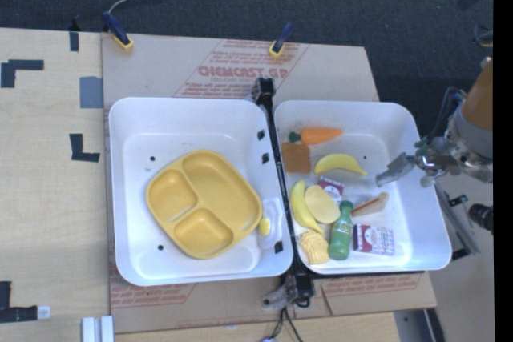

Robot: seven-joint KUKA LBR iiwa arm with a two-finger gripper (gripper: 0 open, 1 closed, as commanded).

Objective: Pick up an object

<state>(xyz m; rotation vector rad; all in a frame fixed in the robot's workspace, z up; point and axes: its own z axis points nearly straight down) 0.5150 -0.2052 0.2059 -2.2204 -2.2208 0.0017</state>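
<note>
The right bin holds several toy foods. There is an orange carrot, a brown block, a yellow banana, a second banana and a pale yellow slice. A green bottle, a corn cob, a red and white packet and a thin tan and red stick lie nearer the front. My gripper hangs over the bin's right side, just above and right of the stick, and nothing shows in its grasp.
The left bin carries a yellow divided plate and a small yellow piece by the centre wall. A black divider runs between the bins. Yellow clamps pin the cardboard at the back.
</note>
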